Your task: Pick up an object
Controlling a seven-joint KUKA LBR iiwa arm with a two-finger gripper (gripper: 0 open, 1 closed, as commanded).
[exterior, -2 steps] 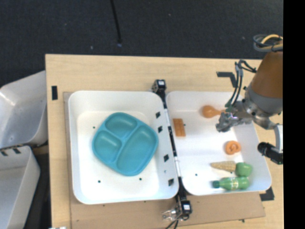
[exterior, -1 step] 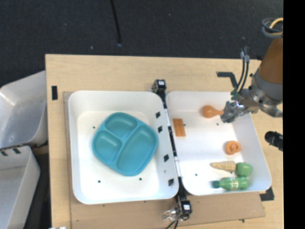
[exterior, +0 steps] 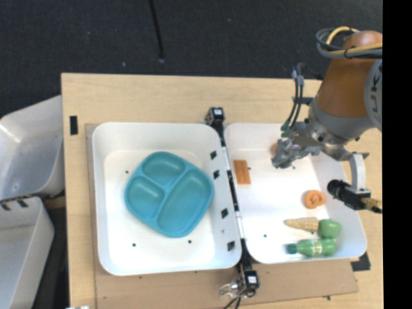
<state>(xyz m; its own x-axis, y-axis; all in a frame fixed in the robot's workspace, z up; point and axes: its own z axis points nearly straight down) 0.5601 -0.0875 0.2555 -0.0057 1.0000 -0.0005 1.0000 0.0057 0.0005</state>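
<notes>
Objects for picking: five small things lie in the right white bin (exterior: 257, 237). A flat orange rectangular block (exterior: 242, 172) sits near the bin's left wall, toward the far side. A round orange ring-shaped toy (exterior: 314, 199) lies right of the middle. A beige ridged cone (exterior: 302, 223) lies nearer the camera, its wide end touching a green apple-like ball (exterior: 329, 228). A green plastic bottle (exterior: 313, 248) lies on its side just in front of both, by the near rim.
Gripper: the dark two-finger gripper (exterior: 282, 158) hangs over the far part of the right bin, right of the orange block and well apart from the other toys (whether it is clenched or released, I cannot tell).
Arm: the grey wrist with its orange band (exterior: 341, 85) enters from the right.
Left bin: a second white bin (exterior: 103, 250) holds a blue divided plastic plate (exterior: 168, 193).
Bench: a light wooden board (exterior: 161, 89) bears both bins.
</notes>
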